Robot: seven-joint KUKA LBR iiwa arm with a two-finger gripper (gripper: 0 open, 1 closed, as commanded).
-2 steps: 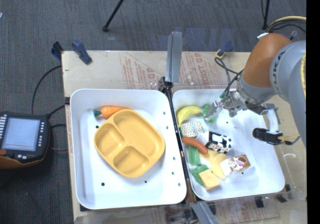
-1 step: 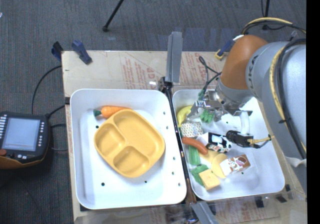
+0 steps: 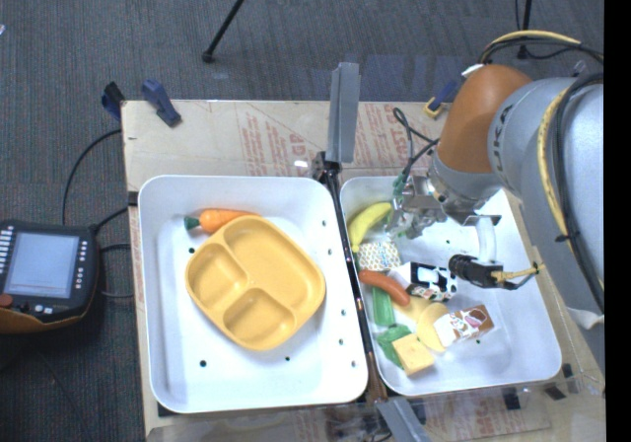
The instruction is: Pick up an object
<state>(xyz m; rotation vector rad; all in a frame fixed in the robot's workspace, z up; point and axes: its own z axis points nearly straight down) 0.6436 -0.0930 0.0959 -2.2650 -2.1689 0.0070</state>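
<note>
One banana (image 3: 369, 221) lies just beside gripper (image 3: 407, 220).

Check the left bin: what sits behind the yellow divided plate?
A carrot lies behind the yellow divided plate in the left bin, green top pointing left. The plate's rim covers its lower edge, so contact cannot be judged.

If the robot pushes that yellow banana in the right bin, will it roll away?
Probably not far. The banana is curved, so it would likely spin or slide rather than roll. It looks smooth, perhaps a slippery plastic toy, and likely light. It lies near the bin's wall, which could stop it.
</note>
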